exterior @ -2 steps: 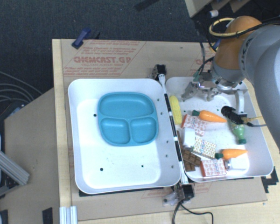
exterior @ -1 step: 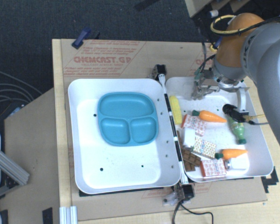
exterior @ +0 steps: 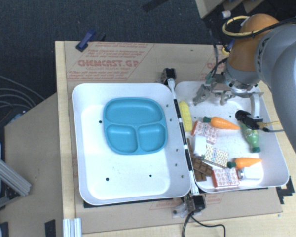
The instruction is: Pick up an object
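My gripper (exterior: 213, 98) hangs over the far end of the right bin (exterior: 278, 169), below the orange wrist band. Its two grey fingers stand spread apart with nothing between them. Just in front of it lie an orange carrot (exterior: 223, 123) and a yellow corn cob (exterior: 185, 115) along the bin's left wall. Further toward me are a green bottle (exterior: 252, 138), a second carrot (exterior: 246, 161), two patterned packets (exterior: 205, 131) (exterior: 217, 156), a chocolate bar (exterior: 202, 168) and a red box (exterior: 226, 177).
The left bin (exterior: 86, 147) holds a blue divided plate (exterior: 134, 125). A black divider bar (exterior: 180, 127) runs between the bins. The arm's grey body (exterior: 281, 58) covers the right bin's far right corner. A blue clip (exterior: 85, 41) lies on the bench's far left.
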Robot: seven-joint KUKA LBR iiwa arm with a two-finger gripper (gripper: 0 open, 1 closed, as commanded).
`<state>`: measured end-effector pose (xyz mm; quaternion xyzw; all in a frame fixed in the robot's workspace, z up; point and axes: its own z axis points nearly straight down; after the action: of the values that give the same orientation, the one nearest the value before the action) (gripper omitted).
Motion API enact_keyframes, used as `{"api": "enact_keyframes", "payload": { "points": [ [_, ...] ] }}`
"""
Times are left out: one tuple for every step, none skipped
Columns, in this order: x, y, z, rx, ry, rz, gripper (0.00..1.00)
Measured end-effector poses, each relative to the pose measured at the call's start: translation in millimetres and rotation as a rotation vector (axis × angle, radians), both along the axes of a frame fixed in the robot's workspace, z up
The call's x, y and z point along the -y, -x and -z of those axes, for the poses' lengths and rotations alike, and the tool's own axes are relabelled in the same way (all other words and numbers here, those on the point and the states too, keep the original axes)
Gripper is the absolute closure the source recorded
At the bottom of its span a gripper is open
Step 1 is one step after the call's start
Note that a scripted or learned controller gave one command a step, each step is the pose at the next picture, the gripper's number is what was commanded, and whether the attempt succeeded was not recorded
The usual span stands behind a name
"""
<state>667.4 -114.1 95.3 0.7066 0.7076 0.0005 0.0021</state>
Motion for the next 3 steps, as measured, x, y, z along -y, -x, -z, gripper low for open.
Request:
{"api": "enact_keyframes", "payload": {
  "points": [
    [-10, 27, 11, -0.006, -0.003, 0.002, 0.00],
    [-10, 26, 0, -0.004, -0.003, 0.002, 1.00],
    [-10, 27, 1, -0.005, -0.003, 0.002, 0.00]
  ]
}}
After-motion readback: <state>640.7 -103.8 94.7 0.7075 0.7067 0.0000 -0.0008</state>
